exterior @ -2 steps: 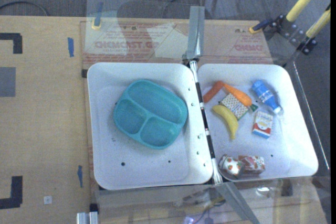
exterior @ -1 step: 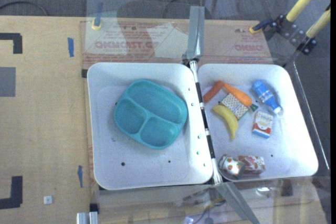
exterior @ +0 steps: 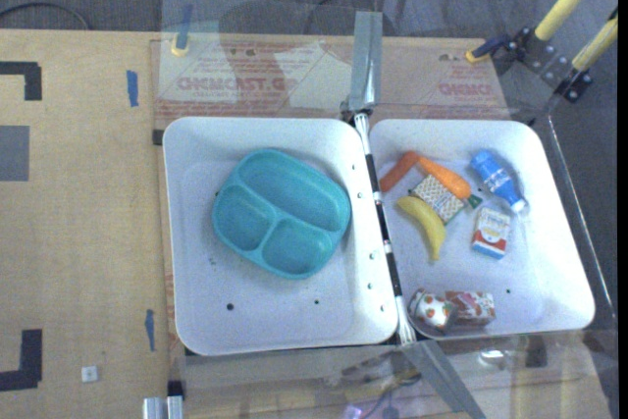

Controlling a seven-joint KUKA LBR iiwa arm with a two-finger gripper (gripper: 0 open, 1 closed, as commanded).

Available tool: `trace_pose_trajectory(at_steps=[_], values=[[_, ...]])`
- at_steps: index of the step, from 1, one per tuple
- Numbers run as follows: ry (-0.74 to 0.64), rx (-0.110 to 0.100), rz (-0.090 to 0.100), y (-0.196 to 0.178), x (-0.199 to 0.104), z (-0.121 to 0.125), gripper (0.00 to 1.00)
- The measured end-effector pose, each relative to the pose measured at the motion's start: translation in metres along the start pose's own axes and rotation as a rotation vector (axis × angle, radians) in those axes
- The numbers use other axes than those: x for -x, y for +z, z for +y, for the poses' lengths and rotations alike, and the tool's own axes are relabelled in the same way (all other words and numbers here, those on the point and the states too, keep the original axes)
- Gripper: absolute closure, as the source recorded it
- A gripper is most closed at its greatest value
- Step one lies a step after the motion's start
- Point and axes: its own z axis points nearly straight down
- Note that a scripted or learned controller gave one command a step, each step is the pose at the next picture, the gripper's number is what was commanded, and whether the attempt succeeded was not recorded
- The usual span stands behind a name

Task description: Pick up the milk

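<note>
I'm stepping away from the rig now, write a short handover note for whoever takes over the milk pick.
Gripper: not in the camera view; nothing is held.
Milk: the small red and white milk carton lies in the right bin, toward its right side, below the blue bottle and right of the banana. It looks clear of its neighbours.
Also in that bin: two carrots, a patterned packet, and a can near the front edge.
Left bin: holds a teal divided plate.
Done: nothing yet; the milk is untouched.
Left: reach in, grasp the carton, lift it.
</note>
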Motion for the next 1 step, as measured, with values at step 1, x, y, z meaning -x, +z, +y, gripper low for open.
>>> trace_pose_trajectory(at_steps=[1], values=[[0.0, 0.001, 0.0, -0.01, -0.0002, 0.0009, 1.0]])
